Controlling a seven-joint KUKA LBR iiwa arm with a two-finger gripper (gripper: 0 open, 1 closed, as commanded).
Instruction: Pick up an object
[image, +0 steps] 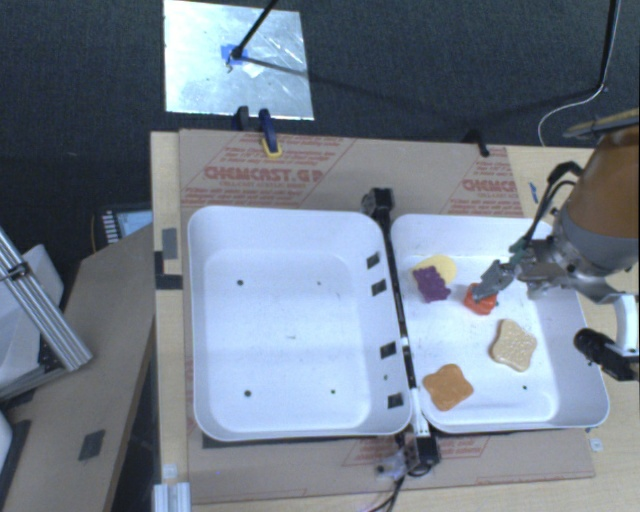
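**End effector down on red piece, right bin**

End effector (488, 291) sits right over the red piece (481, 301) in the right bin (575, 405), low enough for a grab (grip state: cannot tell). Purple block (432, 285) and both toast pieces lie apart, so approach looks uncluttered.

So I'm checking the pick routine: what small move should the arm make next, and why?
Probably a short straight descent. The gripper hangs right over the small red-orange piece in the right bin, apart from the purple piece and the pale toast, so lowering a little should bracket it before closing.
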